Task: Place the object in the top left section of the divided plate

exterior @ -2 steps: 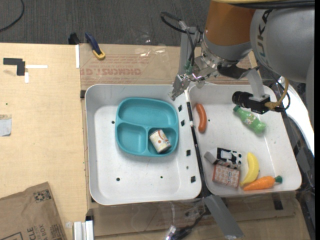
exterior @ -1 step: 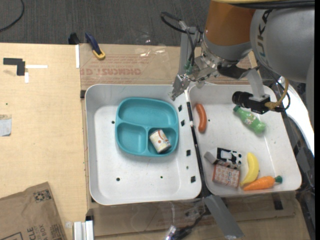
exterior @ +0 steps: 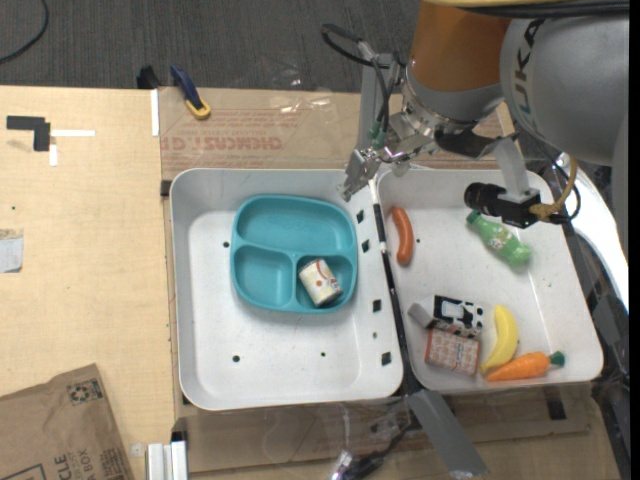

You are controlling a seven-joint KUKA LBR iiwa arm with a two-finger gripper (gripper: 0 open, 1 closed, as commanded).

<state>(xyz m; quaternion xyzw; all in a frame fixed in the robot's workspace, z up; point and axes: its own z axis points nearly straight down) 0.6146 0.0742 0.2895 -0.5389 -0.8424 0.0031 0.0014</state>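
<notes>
Hovering over bin divider, jaws (exterior: 362,173) state cannot be told. Cup (exterior: 321,282) seen in plate's (exterior: 262,230) lower right section; wrong-section placement risk noted; re-grasp may tip cup.

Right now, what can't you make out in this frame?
- Gripper, camera view: too small and dark to read finger spacing or any contents.
- Arm: cut off by the top and right edges.
- Cup in the teal divided plate: label too small to read.
- Green bottle: top hidden by a black fitting.
</notes>
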